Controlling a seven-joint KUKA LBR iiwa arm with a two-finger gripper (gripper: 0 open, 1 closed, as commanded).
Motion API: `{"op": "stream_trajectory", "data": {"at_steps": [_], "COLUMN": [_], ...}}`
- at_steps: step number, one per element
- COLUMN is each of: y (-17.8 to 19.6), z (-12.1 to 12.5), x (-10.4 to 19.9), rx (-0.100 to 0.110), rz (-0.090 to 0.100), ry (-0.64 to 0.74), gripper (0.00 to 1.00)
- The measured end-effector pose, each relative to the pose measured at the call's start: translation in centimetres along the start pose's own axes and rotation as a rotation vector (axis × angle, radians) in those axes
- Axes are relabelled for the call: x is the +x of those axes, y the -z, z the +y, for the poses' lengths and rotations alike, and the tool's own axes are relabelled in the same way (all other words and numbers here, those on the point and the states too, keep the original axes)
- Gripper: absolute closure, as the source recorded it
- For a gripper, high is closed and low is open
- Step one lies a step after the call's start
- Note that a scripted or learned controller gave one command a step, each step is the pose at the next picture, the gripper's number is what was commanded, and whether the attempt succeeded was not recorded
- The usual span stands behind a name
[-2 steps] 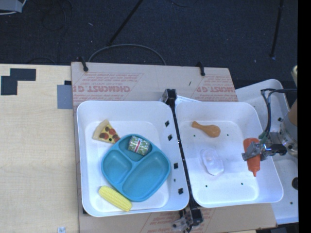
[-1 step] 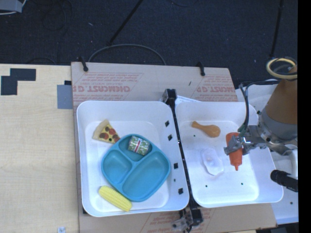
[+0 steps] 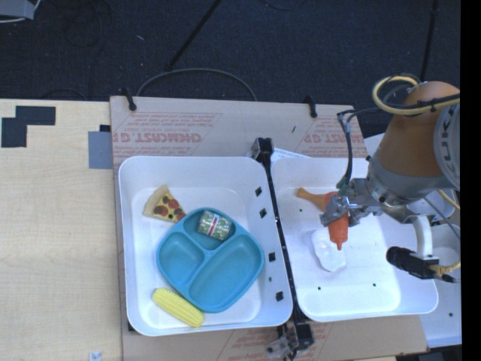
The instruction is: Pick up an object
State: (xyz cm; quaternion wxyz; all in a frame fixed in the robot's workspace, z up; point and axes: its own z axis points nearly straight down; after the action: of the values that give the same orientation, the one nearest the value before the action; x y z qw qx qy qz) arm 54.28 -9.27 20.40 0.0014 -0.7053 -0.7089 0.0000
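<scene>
The desk (image 3: 52, 239) carried 2 shallow white bins side by side. The arm (image 3: 413, 149) reached in from the right over the right bin (image 3: 376, 292), and its gripper (image 3: 337, 218) hung above that bin's middle left. An orange carrot-shaped toy (image 3: 338, 233) pointed down from the gripper and appeared to sit between its fingers, so the gripper looked closed on it, though the fingertips themselves were hard to make out. Directly under the toy's tip lay a white object (image 3: 328, 253) on the bin floor, touching or just below it. Another orange piece (image 3: 312, 196) lay just to the upper left of the gripper.

The left bin (image 3: 135, 179) held a blue divided plate (image 3: 214, 265) with a small green can (image 3: 214, 225) in its upper compartment. A pizza slice toy (image 3: 164, 204) lay beside the plate at upper left, and a yellow corn cob (image 3: 177, 307) lay at lower left.
</scene>
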Motion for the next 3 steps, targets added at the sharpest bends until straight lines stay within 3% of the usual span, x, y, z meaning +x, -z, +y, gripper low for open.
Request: {"op": "stream_trajectory", "data": {"at_steps": [3], "y": [3.3], "z": [6.2], "x": [13.5], "rx": [-0.001], "rz": [0.000], "ry": [-0.001], "gripper": [1.00]}}
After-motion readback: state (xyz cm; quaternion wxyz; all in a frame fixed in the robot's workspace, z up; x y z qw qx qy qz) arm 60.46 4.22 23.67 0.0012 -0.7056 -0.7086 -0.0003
